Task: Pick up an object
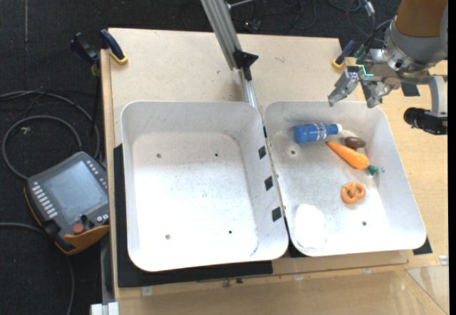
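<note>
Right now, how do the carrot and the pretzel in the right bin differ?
The orange carrot-shaped toy is long, tapered and lies slanted; the tan pretzel-shaped toy is small, round and looped with holes. The carrot lies nearer the blue bottle; the pretzel lies nearer the camera. Both rest flat in the right white bin.

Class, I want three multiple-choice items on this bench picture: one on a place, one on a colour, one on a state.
1. Where does the carrot lie?
A. left bin
B. right bin
C. on the bench outside the bins

2. What colour is the bottle?
A. blue
B. green
C. red

3. How does the tool stand?
A. clamped on the bottle
B. open, above the right bin's far rim
C. resting in the left bin

Answers: 1 B, it lies beside the pretzel. 2 A, its body is blue. 3 B, its fingers are spread with nothing between them.
</note>
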Robot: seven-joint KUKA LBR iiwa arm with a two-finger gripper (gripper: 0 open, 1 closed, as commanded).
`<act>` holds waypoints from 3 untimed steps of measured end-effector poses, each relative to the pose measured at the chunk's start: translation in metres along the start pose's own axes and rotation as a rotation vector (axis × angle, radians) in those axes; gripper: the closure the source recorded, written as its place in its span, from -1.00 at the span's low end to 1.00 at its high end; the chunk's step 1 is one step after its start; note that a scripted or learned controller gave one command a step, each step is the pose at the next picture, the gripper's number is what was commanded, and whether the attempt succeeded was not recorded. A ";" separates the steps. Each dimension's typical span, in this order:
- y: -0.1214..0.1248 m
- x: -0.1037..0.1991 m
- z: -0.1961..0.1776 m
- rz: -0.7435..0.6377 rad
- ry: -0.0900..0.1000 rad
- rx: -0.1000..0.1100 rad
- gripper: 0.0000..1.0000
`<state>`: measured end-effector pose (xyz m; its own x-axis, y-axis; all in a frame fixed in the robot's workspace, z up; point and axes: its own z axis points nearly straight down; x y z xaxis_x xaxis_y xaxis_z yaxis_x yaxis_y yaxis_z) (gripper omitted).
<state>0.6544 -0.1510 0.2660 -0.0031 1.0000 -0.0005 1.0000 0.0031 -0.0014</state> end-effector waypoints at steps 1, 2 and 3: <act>-0.002 0.005 0.044 0.000 0.001 0.003 -1.00; -0.004 0.005 0.088 0.003 0.000 0.003 -1.00; -0.005 0.008 0.153 0.003 0.002 0.005 -1.00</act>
<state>0.6491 -0.1430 0.1134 -0.0002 1.0000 0.0010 1.0000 0.0002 -0.0066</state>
